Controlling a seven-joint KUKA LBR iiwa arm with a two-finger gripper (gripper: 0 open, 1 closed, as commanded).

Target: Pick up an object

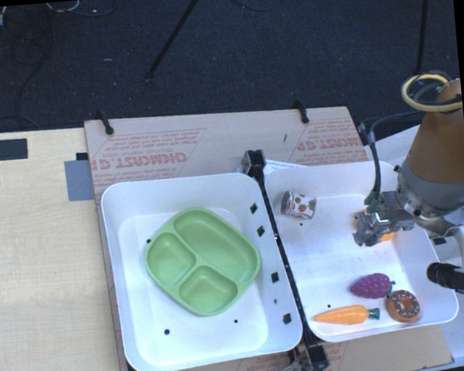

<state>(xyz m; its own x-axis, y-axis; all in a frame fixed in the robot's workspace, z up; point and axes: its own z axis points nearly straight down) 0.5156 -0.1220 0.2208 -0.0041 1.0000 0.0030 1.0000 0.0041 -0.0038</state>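
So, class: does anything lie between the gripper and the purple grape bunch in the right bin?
Nothing visible does. The gripper hangs over bare white floor of the right bin, and the purple toy grape bunch lies nearer the camera, with the orange toy carrot and brown doughnut beyond it.

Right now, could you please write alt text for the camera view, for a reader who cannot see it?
A grey and orange robot arm's gripper hangs low over the right white bin, which holds a small printed cup, toy purple grapes, a toy carrot and a toy donut. The left white bin holds a green divided plate.
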